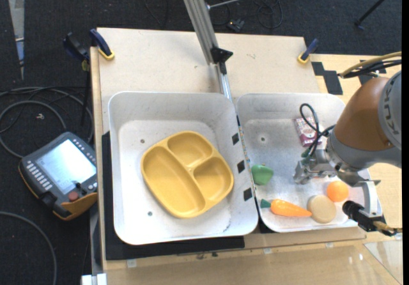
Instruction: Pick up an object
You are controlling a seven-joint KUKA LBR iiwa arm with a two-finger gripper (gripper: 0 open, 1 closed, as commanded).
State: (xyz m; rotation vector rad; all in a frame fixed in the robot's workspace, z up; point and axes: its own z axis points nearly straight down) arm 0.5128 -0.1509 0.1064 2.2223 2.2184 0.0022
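Several picks near gripper [308, 170], finger state can't tell: carrot [289, 209] just below-left w/ long axis left-right, green piece [261, 174] left, orange ball [337, 190] right.

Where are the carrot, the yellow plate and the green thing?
carrot [291, 209]: camera view, middle of its orange body.
yellow plate [186, 174]: camera view, ridge where its three compartments meet.
green thing [261, 174]: camera view, its middle.
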